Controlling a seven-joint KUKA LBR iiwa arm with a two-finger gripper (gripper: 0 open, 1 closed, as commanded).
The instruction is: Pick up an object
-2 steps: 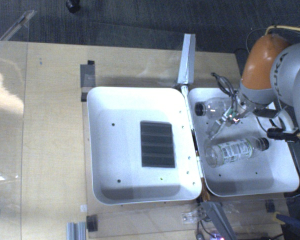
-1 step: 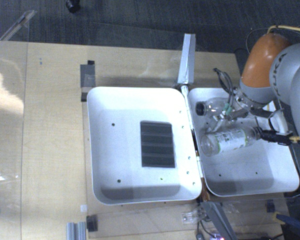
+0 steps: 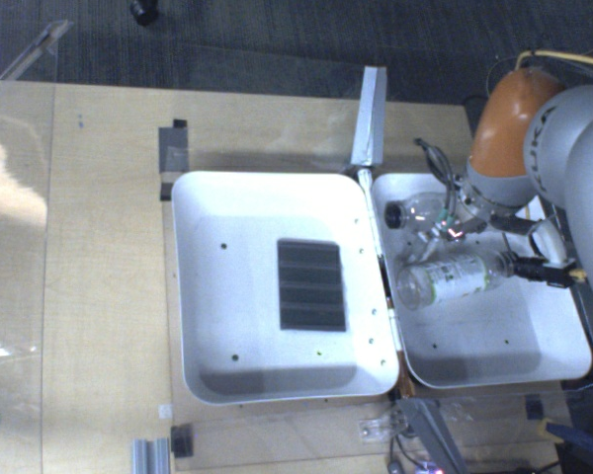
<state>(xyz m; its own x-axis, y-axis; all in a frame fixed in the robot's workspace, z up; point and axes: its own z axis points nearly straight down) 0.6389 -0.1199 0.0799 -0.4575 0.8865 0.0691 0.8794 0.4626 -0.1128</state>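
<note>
A clear plastic bottle [image 3: 447,276] with a pale label lies on its side across the middle of the right bin [image 3: 514,349]. A smaller clear container [image 3: 407,211] with a dark cap rests in that bin's far left corner. In the left bin [image 3: 217,294] a dark ribbed rectangular block [image 3: 311,284] lies flat near the centre. My gripper [image 3: 447,225] hangs low over the far part of the right bin, just above the bottle and to the right of the small container. The grey arm with its orange band [image 3: 509,126] comes in from the right.
A metal divider post [image 3: 369,117] stands at the far edge between the two bins. Cables and black fittings [image 3: 539,265] trail from the wrist over the right bin. Clamps and brackets sit on the wooden bench around the bins.
</note>
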